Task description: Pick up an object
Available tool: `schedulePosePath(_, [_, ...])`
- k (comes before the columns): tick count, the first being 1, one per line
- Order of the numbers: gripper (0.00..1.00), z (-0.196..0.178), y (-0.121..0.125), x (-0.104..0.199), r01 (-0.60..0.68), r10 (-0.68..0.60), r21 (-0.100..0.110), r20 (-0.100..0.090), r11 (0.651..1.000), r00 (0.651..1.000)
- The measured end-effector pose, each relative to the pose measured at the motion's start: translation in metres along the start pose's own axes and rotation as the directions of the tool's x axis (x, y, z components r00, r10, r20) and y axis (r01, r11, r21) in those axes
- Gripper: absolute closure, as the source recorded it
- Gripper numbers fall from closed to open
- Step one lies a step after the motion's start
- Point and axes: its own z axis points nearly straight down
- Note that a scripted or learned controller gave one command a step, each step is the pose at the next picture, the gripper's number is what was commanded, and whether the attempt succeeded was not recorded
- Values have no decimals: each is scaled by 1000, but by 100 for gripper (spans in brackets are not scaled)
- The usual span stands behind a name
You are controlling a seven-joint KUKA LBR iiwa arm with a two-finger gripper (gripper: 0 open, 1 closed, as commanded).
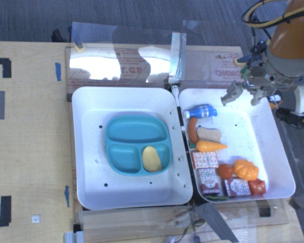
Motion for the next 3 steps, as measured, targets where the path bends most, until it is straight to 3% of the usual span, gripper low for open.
schedulePosePath(1, [0,138,-4,19,31,-31,-6,1,999,1000])
schedulePosePath(2, [0,154,-75,18,-6,6,-6,1,1000,1000])
schedulePosePath(3, [0,154,-5,26,52,-52,-7,2,999,999])
